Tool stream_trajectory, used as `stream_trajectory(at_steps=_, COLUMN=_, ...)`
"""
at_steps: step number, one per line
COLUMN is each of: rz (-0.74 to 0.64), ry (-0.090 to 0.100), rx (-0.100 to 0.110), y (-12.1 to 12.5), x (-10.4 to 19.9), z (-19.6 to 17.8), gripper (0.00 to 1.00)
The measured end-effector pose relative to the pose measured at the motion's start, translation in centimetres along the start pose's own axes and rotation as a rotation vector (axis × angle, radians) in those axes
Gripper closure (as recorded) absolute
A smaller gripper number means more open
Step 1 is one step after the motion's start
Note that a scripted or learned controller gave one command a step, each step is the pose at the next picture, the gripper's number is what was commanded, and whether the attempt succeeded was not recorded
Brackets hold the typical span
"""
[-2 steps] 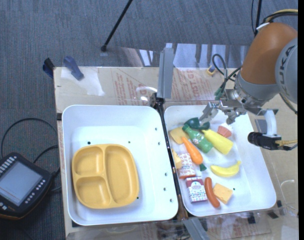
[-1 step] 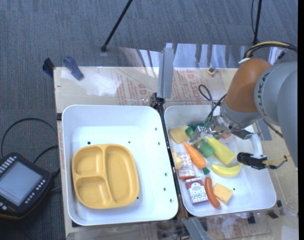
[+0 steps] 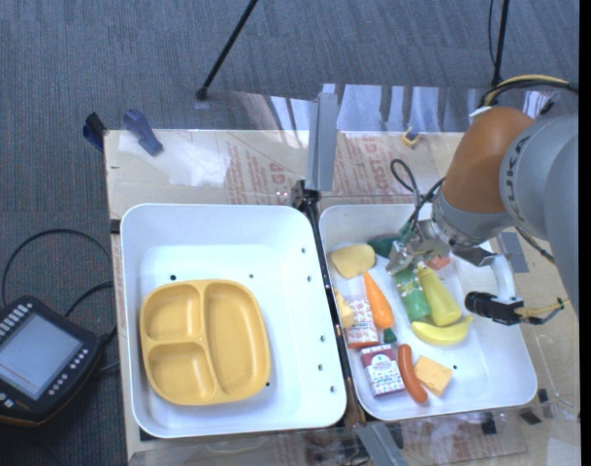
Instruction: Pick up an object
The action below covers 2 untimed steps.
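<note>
One claw [image 3: 414, 253] sat low over the right bin's [image 3: 489, 382] 12 o'clock end, just above the green packet [image 3: 412, 294]; couldn't tell its opening. Toys were crowded: carrot [image 3: 377, 300] at 9, banana [image 3: 441, 332] at 5. I'd go straight down, avoid neighbours.

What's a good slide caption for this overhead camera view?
Grey arm's gripper over right white bin of toy food; yellow divided plate in left bin.

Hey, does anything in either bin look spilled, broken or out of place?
Nothing stands out. The yellow tray lies flat in the left bin. The toy food, like the carrot and banana, sits jumbled but inside the right bin.
</note>
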<state>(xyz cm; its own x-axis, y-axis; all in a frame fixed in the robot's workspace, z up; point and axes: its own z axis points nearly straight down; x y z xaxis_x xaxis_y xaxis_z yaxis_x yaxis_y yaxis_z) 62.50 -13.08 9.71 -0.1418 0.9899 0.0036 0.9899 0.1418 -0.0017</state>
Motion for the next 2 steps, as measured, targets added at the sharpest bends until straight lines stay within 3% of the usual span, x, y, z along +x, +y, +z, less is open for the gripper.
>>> stream_trajectory(at_steps=1, rz=0.005, ry=0.002, rx=0.0, y=0.0, x=-0.1, z=-1.0, gripper=1.0)
stream_trajectory(at_steps=2, rz=-0.126, ry=-0.003, rx=-0.007, y=2.0, x=6.4, z=-9.3, gripper=1.0)
